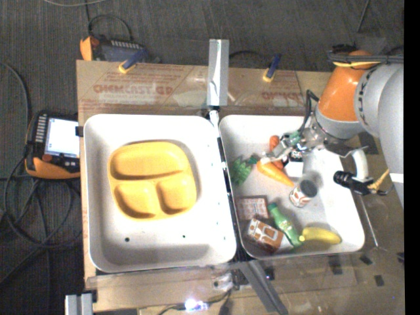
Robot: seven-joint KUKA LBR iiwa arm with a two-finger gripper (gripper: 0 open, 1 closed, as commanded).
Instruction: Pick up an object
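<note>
My gripper (287, 147) hangs over the upper middle of the right bin (357, 231), reaching in from the right. Just below it and to the left lies an orange carrot (273, 170) with a green leafy top (242, 169). A small orange-red piece (273, 140) lies at the gripper's left edge. Whether the gripper touches either one I cannot tell. Lower in the bin are a small tin can (302, 193), a green bottle (283, 222), a yellow banana (320, 235), a brown box (264, 235) and a flat brown packet (252, 207).
The left bin (98, 241) holds a yellow divided tray (154, 178). A metal post (217, 71) stands behind the wall between the two bins. A handheld device (56, 146) lies on the floor to the left.
</note>
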